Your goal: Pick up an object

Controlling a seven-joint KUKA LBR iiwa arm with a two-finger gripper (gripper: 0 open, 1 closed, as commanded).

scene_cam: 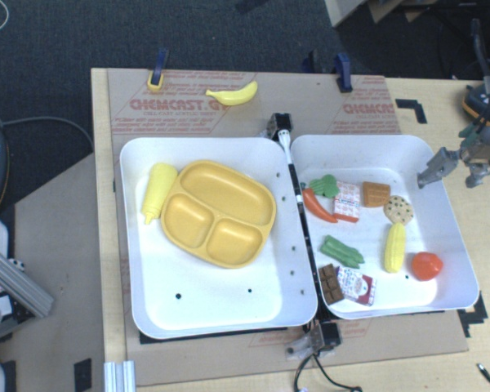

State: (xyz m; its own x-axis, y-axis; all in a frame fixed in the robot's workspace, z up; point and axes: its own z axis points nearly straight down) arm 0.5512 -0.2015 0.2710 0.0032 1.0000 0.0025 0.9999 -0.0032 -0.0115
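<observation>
The right bin (441, 219) holds several toy foods: a red tomato (425, 265), a yellow corn cob (394, 247), a speckled cookie (398, 210), a brown toast slice (376, 193), a red-and-white packet (346, 200), an orange carrot (318, 207) and a green pepper (341, 251). A chocolate bar (329, 282) and a second packet (358, 287) lie at the bin's front left. My gripper (456, 168) hovers at the bin's back right rim, fingers spread open with nothing between them. It stands well apart from the foods.
The left bin (147, 292) carries a yellow compartment plate (218, 212) and a yellow bottle (157, 191). A toy banana (233, 95) lies on the cardboard behind the bins. Blue clamps (342, 72) hold the board's back edge. A black divider (298, 219) runs between the bins.
</observation>
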